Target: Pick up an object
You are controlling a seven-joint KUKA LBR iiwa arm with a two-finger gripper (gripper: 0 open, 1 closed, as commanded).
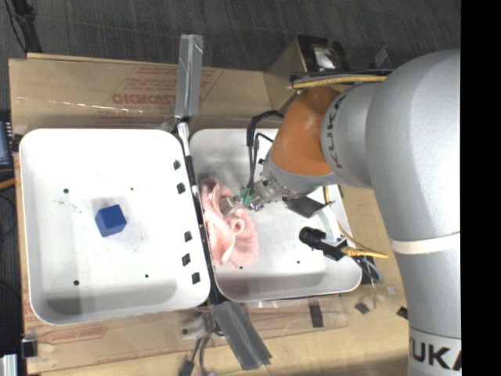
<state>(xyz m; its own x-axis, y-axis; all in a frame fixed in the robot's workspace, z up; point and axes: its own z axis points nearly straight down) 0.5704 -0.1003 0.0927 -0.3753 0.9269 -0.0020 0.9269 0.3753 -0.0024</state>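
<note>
- From my remote station I see the gripper (237, 203) down in the right bin (270, 288), at the upper part of the pink cloth (228, 229).
- Finger state: I cannot tell; the wrist and the cloth folds hide the tips.
- The pink cloth lies crumpled against the right bin's left wall.
- A blue cube (110, 219) sits in the left bin (47, 300), well apart from the arm.
- The orange band (301, 139) sits above the right bin.

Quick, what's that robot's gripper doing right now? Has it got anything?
Gripper: down at the pink cloth in the right bin; cannot be told whether it holds it.
</note>
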